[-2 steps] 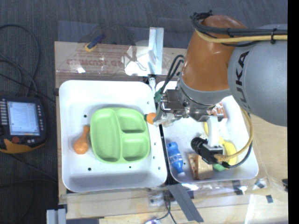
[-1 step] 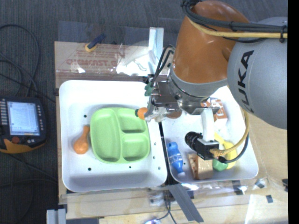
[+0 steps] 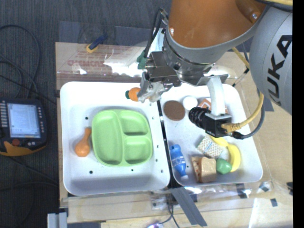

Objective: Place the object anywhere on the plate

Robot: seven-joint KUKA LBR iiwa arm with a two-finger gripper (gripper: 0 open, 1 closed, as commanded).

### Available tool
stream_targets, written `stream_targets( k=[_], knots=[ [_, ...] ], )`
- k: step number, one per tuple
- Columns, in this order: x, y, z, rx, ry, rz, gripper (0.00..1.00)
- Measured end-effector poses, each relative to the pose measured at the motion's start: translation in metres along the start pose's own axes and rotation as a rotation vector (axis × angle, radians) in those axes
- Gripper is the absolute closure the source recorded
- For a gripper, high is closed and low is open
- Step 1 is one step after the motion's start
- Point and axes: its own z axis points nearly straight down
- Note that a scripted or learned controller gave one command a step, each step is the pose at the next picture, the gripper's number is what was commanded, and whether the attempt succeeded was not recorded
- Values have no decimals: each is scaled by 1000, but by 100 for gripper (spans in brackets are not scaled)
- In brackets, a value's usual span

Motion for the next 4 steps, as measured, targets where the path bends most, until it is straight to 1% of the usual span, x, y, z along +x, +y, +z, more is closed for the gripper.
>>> stream_targets(
  k=[1, 2, 3, 4],
  knots=[
    [-32, -5, 141, 14, -4, -47, 100],
    [0, 23, 93, 3, -1, -110, 100],
    [-53, 20, 35, 2, -1, -621, 100],
    [-22, -4, 142, 12, 2, -663, 100]
  ],
)
